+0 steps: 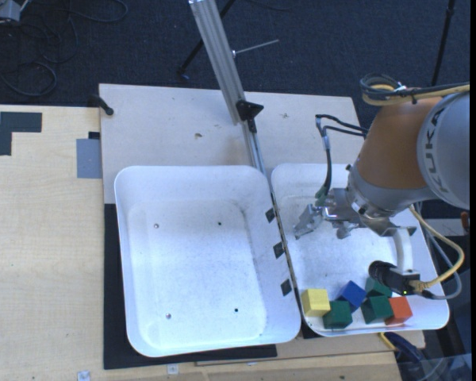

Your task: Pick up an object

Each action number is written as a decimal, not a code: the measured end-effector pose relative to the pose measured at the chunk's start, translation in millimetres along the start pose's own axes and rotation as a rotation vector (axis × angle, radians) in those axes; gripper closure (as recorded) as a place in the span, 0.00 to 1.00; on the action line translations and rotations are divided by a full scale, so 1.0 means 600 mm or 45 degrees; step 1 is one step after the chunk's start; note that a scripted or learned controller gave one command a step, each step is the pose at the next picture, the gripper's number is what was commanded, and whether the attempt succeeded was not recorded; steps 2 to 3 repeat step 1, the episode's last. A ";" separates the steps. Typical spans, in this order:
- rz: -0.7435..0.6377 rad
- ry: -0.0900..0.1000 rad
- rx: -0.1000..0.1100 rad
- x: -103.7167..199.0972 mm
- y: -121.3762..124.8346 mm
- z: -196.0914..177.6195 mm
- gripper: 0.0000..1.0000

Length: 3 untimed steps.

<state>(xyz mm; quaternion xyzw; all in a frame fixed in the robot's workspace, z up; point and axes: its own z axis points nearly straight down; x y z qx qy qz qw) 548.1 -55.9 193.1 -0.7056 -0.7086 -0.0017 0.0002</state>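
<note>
My gripper hangs over the right bin, near its left wall and toward the far half of its floor. From this slanted view I cannot tell how wide it stands, and nothing shows in it.

The things I could pick lie well apart from it, bunched in the near right corner of that bin: a yellow block, a blue block, two green blocks and an orange block. They sit touching or just beside one another, crowded against the near rim, which I judge is simply where loose blocks settle in a shallow bin.

That crowding is my difficulty. The yellow block is the most exposed, with bare floor on its left and far sides, so I judge it the easiest to approach. The orange and green ones are hemmed in by neighbours and the rim, leaving little room beside them.

Between me and the cluster the bin floor is bare, so the way toward it is free. The left bin lies across the divider, wide and shallow.
</note>
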 end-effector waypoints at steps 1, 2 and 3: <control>0.011 -0.005 -0.003 -0.042 -0.064 -0.187 0.00; 0.011 -0.005 -0.003 -0.042 -0.064 -0.187 0.00; 0.011 -0.005 -0.003 -0.042 -0.064 -0.187 0.00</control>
